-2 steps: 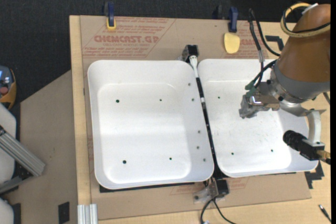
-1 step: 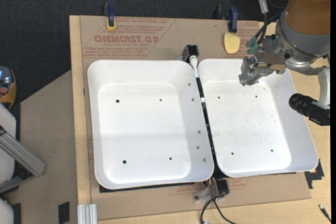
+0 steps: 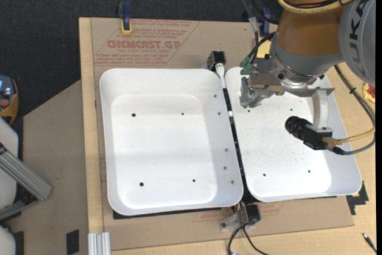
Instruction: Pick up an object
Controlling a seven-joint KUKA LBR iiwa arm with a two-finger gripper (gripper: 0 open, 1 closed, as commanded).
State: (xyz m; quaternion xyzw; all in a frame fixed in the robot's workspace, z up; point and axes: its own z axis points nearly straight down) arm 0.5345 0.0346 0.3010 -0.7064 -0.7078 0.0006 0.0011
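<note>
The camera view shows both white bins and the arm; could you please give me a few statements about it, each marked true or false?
1. The gripper is over the right bin. True.
2. The gripper is over the middle of the left bin. False: it is over the right bin's upper left part, near the divide between the bins.
3. A blue and yellow clamp sits at the far edge of the board. True.
4. The two bins stand far apart. False: they sit side by side, their rims meeting at the middle.
5. The board bears red printed lettering. True.
</note>
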